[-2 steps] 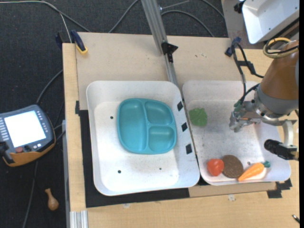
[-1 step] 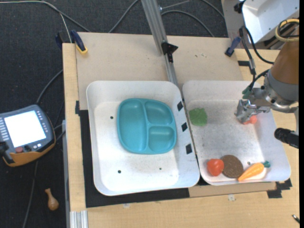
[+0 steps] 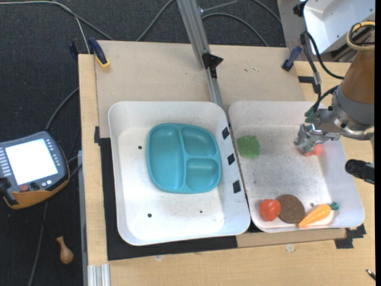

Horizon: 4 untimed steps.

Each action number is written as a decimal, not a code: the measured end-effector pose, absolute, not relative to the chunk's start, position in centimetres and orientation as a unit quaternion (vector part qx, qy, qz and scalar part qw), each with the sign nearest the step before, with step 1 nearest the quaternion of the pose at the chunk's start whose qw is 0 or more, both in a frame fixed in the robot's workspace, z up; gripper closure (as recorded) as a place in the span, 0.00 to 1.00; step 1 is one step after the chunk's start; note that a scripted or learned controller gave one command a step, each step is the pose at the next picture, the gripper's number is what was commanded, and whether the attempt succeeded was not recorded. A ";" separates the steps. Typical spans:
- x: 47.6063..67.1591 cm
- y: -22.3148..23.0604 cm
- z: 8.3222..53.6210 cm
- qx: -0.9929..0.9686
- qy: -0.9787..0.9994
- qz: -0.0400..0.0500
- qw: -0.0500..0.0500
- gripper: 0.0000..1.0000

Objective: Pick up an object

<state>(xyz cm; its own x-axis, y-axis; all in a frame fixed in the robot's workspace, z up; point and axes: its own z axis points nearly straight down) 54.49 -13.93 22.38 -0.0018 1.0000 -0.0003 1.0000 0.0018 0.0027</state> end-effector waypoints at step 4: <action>57.7 8.6 22.8 0.705 0.709 0.001 0.000 1.00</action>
